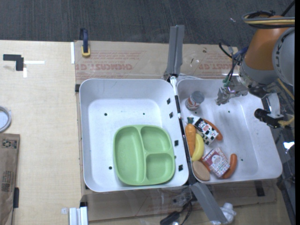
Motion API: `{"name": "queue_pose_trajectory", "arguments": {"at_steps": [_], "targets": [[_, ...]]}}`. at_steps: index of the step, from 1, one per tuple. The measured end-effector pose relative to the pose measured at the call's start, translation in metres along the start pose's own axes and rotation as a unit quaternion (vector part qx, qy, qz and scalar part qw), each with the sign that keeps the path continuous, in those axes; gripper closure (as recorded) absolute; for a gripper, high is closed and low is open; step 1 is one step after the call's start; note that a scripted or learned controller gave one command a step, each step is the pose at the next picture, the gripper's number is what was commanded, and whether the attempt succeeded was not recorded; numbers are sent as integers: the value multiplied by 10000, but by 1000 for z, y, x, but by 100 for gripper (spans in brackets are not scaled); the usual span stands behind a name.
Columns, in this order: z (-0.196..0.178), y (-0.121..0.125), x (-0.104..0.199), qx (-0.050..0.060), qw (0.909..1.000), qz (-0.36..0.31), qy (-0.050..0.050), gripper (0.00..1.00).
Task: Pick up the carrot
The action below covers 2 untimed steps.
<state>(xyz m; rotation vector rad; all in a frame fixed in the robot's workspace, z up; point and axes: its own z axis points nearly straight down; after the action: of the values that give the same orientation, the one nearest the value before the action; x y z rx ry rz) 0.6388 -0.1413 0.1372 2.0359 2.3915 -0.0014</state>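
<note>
Camera view: carrot (189, 136) in right bin (253, 125) beside banana (198, 146); jaws state unclear; cardboard lettering mirrored, unreadable.

Cardboard sheet (112, 60) reads "CHEMICAL GP" (upside down).

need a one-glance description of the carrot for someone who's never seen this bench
Look in the right-hand white bin, along its left wall beside the divider. The carrot lies there, an orange tapered stick running lengthwise, touching the banana. It is plain orange, unlike the yellow banana and the redder sausage across the pile.
</note>
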Motion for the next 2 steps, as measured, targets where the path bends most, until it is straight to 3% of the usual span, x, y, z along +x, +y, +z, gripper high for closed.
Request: {"name": "queue_pose_trajectory", "arguments": {"at_steps": [1, 2], "targets": [[-62, 14, -48, -20, 9806, -1962, -16, 100], [-90, -4, -40, -7, 9940, -1096, -3, 100]]}}
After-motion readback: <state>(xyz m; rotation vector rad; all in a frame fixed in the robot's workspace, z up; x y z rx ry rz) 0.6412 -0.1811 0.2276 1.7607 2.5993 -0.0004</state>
